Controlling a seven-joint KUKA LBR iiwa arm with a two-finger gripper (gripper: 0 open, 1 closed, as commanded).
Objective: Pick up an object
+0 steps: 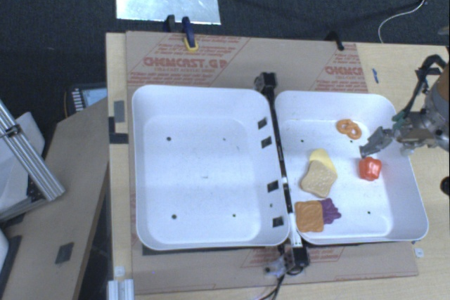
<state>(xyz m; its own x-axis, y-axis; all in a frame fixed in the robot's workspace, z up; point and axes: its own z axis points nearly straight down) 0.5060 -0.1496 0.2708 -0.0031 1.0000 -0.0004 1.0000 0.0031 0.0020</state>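
Note:
The right bin (394,218) holds several small toy foods. An orange pretzel (348,128) lies near its far side. A red pepper (370,168) sits toward the right wall. A yellow piece (323,159) rests against a tan bread slice (318,181). Near the front lie an orange cracker (309,216) and a purple grape bunch (330,211). My gripper (374,142) reaches in from the right, just above and left of the red pepper, with nothing visibly between its fingers.
The left bin (204,165) stands beside the right one, a black hinged divider (275,158) between them. Both rest on a cardboard sheet (239,56). A blue and yellow clamp (188,33) sits at the far edge. A cable (408,7) runs at the upper right.

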